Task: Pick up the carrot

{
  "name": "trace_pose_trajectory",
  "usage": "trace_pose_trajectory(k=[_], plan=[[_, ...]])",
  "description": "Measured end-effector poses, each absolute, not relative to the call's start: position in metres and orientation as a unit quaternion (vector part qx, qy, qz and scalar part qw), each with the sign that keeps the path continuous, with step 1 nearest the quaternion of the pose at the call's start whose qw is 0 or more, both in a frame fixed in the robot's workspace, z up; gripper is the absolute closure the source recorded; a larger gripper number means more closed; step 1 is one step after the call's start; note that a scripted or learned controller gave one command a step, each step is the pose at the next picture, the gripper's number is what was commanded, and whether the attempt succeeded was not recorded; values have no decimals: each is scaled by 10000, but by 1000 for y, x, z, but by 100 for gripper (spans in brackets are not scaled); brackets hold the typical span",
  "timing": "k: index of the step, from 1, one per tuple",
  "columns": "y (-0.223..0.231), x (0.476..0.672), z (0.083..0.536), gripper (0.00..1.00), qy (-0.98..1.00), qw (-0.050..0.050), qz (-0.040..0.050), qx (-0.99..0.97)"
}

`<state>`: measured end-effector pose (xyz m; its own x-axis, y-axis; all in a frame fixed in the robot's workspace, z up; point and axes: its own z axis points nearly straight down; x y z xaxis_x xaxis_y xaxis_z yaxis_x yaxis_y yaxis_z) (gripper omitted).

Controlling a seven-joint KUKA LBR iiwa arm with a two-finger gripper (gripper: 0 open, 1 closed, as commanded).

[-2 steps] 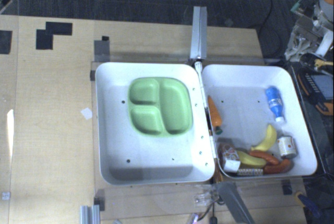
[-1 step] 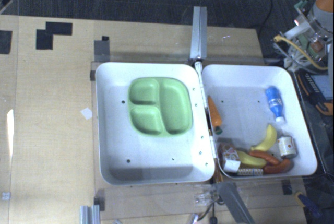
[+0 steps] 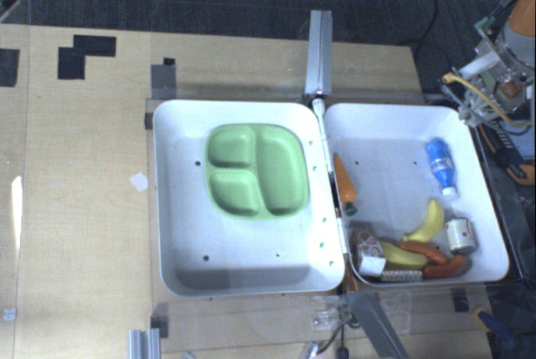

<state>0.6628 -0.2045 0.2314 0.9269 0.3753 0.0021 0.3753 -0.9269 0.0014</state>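
The carrot is orange and slim, lying lengthwise against the left wall of the right bin, close to the divider. My gripper hangs at the far right, above the right bin's back right corner, well away from the carrot. Cables and the wrist body crowd around it.
A green three-compartment plate lies in the left bin. In the right bin are a blue bottle, a banana, a small can, red pieces and a packet along the front.
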Motion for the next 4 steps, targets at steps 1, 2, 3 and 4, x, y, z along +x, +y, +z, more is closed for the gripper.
trace_pose_trajectory(k=[1, 2, 3, 4], plan=[[-187, 619, 151, 100, 1615, -5, 3, 9869], [-139, 578, 175, 100, 1764, -3, 14, 9843], [-152, 647, 189, 100, 1287, 1, 16, 9917], [-205, 657, 221, 100, 1048, 5, 20, 9945]])
